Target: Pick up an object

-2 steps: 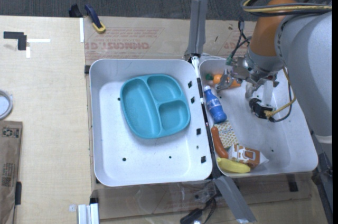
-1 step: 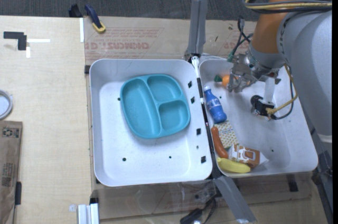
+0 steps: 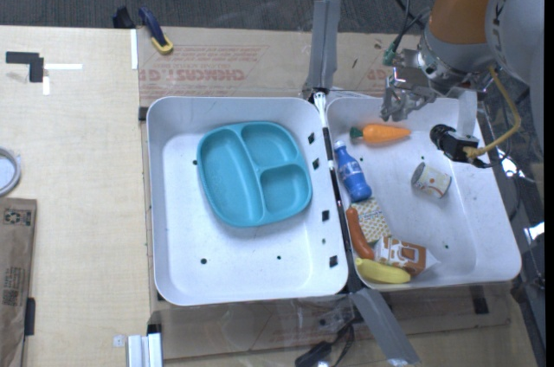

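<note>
The gripper [image 3: 400,107] hangs just above the carrot [image 3: 385,133], probably lined up to grab it; its claw's state cannot be told.

The two shallow white bins [image 3: 173,209] look like smooth, hard plastic with a soft shine. The blue-green plate with three sections [image 3: 254,173] is smooth plastic too, and not very shiny. The small blue bottle [image 3: 351,172] looks like glossy plastic. The orange toy carrot [image 3: 386,133] and the yellow toy banana [image 3: 382,272] look smooth and a bit shiny. The pale bench top [image 3: 69,149] looks like matt wood. The brown sheet behind the bins [image 3: 225,62] looks like dull cardboard. The orange band on the arm [image 3: 472,6] is smooth and glossy.
</note>
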Tool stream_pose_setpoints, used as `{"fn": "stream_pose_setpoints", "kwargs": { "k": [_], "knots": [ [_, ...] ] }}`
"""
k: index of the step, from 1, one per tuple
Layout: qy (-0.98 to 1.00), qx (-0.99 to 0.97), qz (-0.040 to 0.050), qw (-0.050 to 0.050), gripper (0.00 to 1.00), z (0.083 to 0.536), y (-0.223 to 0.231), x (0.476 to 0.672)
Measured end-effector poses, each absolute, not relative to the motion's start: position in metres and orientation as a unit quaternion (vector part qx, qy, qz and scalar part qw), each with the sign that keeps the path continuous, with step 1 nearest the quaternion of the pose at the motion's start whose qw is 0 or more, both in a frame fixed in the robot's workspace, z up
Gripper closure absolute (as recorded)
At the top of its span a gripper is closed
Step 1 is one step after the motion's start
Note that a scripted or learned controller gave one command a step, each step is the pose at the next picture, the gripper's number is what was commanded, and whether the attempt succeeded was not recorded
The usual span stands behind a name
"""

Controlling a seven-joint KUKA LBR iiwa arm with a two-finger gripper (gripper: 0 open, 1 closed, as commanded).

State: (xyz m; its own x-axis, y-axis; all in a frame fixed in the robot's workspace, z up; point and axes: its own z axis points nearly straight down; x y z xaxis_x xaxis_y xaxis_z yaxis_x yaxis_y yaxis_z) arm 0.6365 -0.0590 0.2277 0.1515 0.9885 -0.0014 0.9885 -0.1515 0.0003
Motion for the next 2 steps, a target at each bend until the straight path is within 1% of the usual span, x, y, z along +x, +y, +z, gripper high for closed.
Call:
{"fn": "stream_pose_setpoints", "kwargs": {
  "k": [1,2],
  "knots": [
    [0.651,0.759,-0.0011,0.0,0.0,0.227,-0.059,0.636],
    [0.588,0.809,-0.0016,-0.001,0.0,0.123,-0.115,0.658]
  ]
}}
